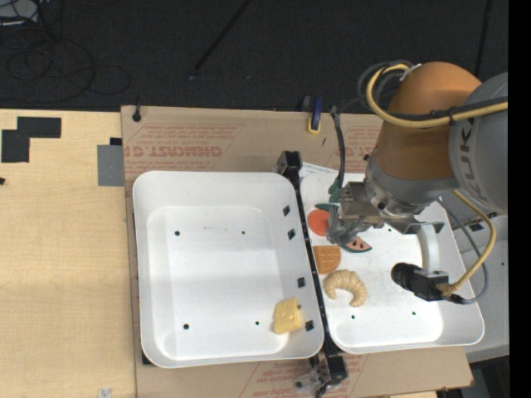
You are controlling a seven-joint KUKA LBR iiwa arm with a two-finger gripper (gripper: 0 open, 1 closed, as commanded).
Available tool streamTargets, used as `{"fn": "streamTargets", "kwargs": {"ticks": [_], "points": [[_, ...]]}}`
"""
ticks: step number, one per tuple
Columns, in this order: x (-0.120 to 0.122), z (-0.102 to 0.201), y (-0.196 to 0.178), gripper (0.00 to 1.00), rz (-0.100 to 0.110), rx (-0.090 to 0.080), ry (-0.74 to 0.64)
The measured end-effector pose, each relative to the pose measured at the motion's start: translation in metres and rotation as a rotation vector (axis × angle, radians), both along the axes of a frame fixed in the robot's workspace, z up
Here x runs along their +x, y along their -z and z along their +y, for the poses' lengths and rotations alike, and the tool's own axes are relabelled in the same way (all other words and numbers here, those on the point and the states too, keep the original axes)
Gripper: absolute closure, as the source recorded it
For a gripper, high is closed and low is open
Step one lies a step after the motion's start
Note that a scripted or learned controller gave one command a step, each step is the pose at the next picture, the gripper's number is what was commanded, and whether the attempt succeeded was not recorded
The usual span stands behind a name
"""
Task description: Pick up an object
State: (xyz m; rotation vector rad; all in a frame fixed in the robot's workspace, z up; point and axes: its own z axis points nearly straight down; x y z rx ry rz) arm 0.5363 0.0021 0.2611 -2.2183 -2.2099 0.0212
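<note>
The gripper (347,232) sat right over the watermelon slice (357,245) in the right bin (415,330), croissant (346,285) just below, but honestly couldn't tell its state.

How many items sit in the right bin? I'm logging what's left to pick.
4 visible: croissant, waffle, watermelon slice and red piece along the right bin's left side; the arm may hide more.

Smooth glossy white plastic bins (158,222) — on matt printed cardboard (207,139) beside pale wood bench (58,247).
</note>
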Motion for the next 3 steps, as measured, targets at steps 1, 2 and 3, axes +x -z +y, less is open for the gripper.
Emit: {"fn": "streamTargets", "kwargs": {"ticks": [1,2,3], "points": [[0.023,0.031,-0.035,1.0,-0.015,0.002,-0.005],[-0.024,0.015,-0.047,1.0,-0.011,0.002,-0.003],[-0.016,0.072,-0.087,1.0,-0.015,0.002,-0.006]]}}
